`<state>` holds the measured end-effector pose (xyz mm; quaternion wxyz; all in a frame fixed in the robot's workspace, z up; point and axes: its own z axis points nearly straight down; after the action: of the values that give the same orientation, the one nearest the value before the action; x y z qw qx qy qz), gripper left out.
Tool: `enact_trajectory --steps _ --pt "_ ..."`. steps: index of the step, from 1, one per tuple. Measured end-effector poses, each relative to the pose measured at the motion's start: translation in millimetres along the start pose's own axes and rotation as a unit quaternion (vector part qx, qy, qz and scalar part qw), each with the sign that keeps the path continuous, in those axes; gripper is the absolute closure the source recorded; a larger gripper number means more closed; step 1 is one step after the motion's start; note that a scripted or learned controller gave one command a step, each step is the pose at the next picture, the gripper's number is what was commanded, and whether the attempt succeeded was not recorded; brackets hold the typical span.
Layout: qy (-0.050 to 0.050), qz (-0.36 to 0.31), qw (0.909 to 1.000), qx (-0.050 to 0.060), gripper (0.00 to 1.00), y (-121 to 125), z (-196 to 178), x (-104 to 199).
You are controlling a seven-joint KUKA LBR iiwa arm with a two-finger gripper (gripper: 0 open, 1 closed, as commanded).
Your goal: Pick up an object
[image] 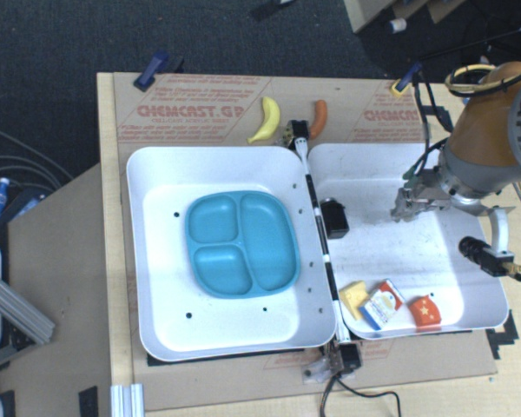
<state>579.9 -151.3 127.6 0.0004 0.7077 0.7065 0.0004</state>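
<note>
Approach is judged the step in hand — the grey two-finger gripper (405, 205) hangs over bare bin floor, its state untellable. Descent toward the small red block (426, 312) at the right white bin's (365, 159) near edge is called for.

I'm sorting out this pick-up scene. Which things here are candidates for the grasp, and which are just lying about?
Part of the job:
- gripper, over the right bin
- yellow wedge
- small carton
- red block
- black object

Lying about:
- blue divided tray in the left bin
- banana and orange item behind the bins
</note>
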Motion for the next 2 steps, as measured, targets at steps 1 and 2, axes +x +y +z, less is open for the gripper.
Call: enact_trajectory --steps 1,2 --pt "0.000 -0.002 1.0000 0.000 1.00 -38.9 -98.7 65.7" --pt "0.000 -0.001 1.0000 0.000 1.00 -11.6 -113.2 103.2"
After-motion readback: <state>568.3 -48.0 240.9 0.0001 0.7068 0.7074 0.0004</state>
